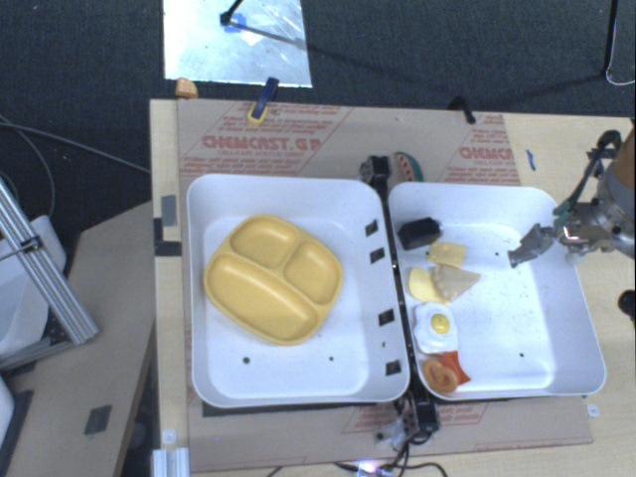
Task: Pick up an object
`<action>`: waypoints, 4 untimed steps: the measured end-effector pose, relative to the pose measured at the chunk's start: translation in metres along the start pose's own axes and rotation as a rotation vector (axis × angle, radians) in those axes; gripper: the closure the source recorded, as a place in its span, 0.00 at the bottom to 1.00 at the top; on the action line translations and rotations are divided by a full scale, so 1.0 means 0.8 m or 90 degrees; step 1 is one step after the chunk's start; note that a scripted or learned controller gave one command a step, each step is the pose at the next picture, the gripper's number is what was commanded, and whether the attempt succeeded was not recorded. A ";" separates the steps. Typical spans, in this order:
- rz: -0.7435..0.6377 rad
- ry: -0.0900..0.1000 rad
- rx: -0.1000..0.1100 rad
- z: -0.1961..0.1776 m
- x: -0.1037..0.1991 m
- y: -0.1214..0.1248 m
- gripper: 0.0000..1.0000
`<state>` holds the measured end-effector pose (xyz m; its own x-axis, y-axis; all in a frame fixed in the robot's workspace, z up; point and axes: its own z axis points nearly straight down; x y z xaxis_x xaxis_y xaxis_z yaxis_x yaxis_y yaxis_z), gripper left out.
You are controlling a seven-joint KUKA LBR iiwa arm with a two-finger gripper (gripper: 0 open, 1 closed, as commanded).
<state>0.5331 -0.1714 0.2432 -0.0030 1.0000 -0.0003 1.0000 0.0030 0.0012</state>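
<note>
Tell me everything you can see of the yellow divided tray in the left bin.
The yellow tray looks like matte moulded plastic, oval with rounded edges. Raised ridges split it into three compartments, one long and two smaller. It lies flat, right side up, turned diagonally, in the middle of the left bin, touching only the bin floor.

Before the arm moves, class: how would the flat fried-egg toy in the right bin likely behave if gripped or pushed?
The flat white fried-egg toy with a yellow yolk lies low against the right white bin, so it probably slides when pushed rather than rolls or tips. Its thin edge likely gives little to grip. It looks like a small play-food piece, so probably light.
</note>
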 end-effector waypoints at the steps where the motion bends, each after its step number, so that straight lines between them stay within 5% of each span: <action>1: 0.003 0.000 0.004 0.135 -0.046 -0.012 0.00; 2: 0.002 -0.001 -0.002 0.190 0.070 -0.048 0.00; 3: 0.002 -0.001 -0.003 0.178 0.071 -0.048 1.00; 4: 0.001 -0.003 -0.004 0.195 0.109 -0.056 1.00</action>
<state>0.4884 -0.0845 0.0869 -0.0015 1.0000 -0.0054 1.0000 0.0016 0.0079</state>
